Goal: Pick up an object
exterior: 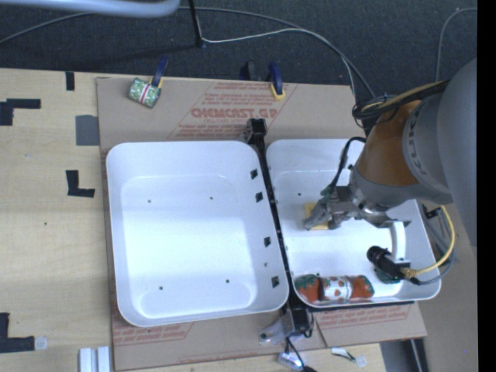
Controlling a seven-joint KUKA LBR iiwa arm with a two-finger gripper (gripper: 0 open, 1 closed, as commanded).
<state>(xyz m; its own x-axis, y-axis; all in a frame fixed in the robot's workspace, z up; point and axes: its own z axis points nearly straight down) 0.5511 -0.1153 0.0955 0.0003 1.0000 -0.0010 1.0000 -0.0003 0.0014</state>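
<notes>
Overhead, the grey arm [422, 157] with its orange band reached across the right bin [387, 297], one of two white bins on the surface, beside the left bin [124, 169]. Its jaws [319, 219] hung low over a small yellow object [311, 208] on the bin floor, which peeked out just beside the tips on the side away from the arm; whether they were spread or pinching could not be told. Well nearer the camera than the jaws, a red-and-white packet [335, 288] lay lengthwise along the bin's front wall.

Gripper [319, 220] low in right bin [310, 157], perhaps touching yellow object [311, 207]
</notes>
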